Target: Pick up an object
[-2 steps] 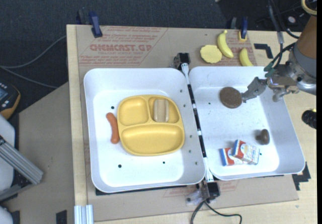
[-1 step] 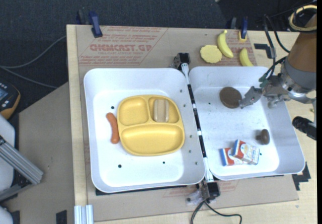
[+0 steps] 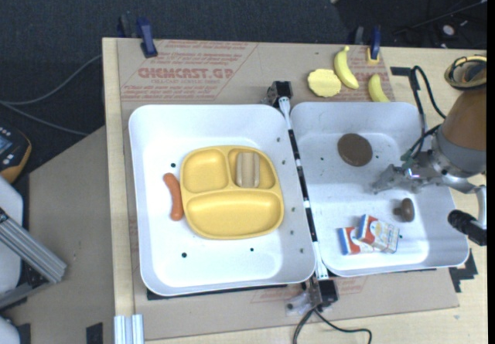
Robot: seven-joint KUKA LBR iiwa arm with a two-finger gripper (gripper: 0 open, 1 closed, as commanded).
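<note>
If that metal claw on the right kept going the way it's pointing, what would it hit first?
The gripper points leftward over the right bin. Its line crosses bare bin floor, passing below the brown disc, and would probably meet the divider between the bins first, though its height is unclear.

tray (image 3: 232, 215) in left bin (image 3: 155, 180)

Tabletop (image 3: 193, 72) with two white bins and some loose bits

So it's a pale board with red printed lettering near the back edge. The left bin (image 3: 155, 180) and right bin (image 3: 325, 122) sit side by side, touching down the middle. Behind the right bin there's a yellow round piece (image 3: 324, 83) and two bananas (image 3: 346, 68) (image 3: 377, 88). Two blue clamps (image 3: 145, 37) (image 3: 374, 42) grip the back edge.
</note>
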